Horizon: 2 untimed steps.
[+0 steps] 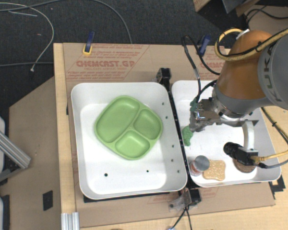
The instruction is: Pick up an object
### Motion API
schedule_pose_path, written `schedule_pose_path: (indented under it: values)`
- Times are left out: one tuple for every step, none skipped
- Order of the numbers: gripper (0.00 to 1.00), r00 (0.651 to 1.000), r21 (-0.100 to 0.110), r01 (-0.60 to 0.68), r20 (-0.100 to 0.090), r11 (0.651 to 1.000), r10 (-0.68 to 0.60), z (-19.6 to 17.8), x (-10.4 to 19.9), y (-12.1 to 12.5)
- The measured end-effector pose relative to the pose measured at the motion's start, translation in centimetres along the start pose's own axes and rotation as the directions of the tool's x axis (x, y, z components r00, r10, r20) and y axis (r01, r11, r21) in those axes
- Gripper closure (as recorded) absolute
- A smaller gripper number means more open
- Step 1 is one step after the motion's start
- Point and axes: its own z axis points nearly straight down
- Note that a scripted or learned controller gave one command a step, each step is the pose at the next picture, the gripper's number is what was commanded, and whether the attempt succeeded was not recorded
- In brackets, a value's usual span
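gripper (199, 120), grip unclear, over right bin (259, 176) holding toast (215, 170); left bin (86, 128) holds green plate (128, 127).

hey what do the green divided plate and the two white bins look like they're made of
Green divided plate: probably molded plastic, matte with a soft sheen, rounded compartment ridges. Left bin and right bin: likely thin formed plastic, smooth, slightly glossy, with rolled rims; could be coated metal.

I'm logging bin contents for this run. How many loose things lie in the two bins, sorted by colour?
Green: 2, the divided plate in the left bin and a small green piece at the right bin's left wall.
Tan: 1, the toast-like piece.
Grey and reddish: 1, the small round thing.
Total: 4, as far as the arm lets me see.
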Motion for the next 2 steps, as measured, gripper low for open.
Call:
schedule_pose_path:
  values:
    - [1.00,1.000,0.003,-0.001,0.000,1.000,0.001,1.0,5.2,1.3]
    - [1.00,1.000,0.002,-0.002,0.000,1.000,0.002,1.3,9.6,2.7]
